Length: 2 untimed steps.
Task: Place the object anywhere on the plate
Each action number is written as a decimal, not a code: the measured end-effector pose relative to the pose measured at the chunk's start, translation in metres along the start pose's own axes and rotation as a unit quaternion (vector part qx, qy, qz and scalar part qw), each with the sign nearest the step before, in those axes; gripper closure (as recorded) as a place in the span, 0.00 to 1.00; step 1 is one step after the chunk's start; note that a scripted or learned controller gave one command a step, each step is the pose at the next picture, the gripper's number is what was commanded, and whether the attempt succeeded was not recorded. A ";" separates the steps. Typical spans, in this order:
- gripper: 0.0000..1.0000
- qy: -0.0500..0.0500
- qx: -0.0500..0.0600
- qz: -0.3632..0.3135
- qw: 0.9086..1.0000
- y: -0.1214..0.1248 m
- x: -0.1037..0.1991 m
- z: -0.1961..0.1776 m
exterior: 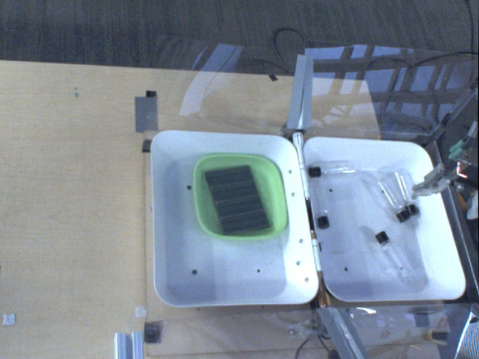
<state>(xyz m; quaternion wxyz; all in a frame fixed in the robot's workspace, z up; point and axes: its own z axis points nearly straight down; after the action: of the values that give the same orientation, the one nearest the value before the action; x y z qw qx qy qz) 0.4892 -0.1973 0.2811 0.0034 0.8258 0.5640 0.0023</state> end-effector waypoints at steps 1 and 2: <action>0.00 0.000 0.000 -0.046 0.999 0.000 0.000 -0.025; 0.00 0.000 0.001 -0.064 0.998 0.000 -0.002 -0.022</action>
<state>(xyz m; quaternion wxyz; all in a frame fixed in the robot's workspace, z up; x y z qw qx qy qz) 0.4886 -0.1989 0.3036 0.0026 0.7881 0.6155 0.0016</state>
